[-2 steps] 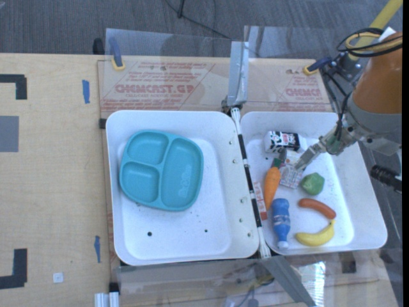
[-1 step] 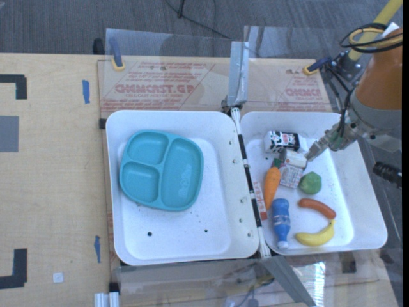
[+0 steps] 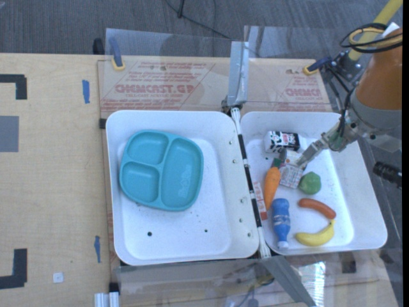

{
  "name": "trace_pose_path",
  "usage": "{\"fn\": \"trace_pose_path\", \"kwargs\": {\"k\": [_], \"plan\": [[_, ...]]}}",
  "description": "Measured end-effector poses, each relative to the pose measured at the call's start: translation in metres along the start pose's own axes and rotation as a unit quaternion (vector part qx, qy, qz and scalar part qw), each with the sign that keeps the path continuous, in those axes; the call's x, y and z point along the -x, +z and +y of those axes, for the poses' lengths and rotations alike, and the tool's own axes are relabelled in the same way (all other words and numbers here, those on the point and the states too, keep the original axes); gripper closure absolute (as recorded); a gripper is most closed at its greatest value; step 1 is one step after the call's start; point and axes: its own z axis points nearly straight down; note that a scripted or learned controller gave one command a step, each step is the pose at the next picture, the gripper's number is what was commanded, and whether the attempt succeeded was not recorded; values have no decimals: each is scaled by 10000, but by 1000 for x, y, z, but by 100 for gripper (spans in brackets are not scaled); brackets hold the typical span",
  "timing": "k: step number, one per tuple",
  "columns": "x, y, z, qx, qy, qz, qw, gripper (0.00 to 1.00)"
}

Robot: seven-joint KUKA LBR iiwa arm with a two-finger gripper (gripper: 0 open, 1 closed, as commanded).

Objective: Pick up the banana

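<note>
A light wooden bench top (image 3: pixel 51 190) is seen across most of the view, and everything else is placed from it. Beyond its far edge, a dark grey carpeted floor (image 3: pixel 77 5) is shown, over which thin black cables (image 3: pixel 185 8) are trailed. On the bench's left part, black tape marks (image 3: pixel 19 87) and a grey square (image 3: pixel 7 134) are laid, with short strips of blue tape (image 3: pixel 85 91) stuck nearer its middle. Toward the far edge of the bench, brown printed cardboard (image 3: pixel 160 85) is spread under clear plastic sheeting (image 3: pixel 172 43). The bench is lit evenly, and only soft shadows are cast on it.
</note>
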Motion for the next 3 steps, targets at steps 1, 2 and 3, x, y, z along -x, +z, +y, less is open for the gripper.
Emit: {"fn": "trace_pose_path", "kwargs": {"k": [1,2,3], "plan": [[-38,112,-79,-7,948,8,9955,0],[-6,73,-27,-31,1119,24,9937,0],[-55,111,-79,10,123,-5,9999,0]]}}
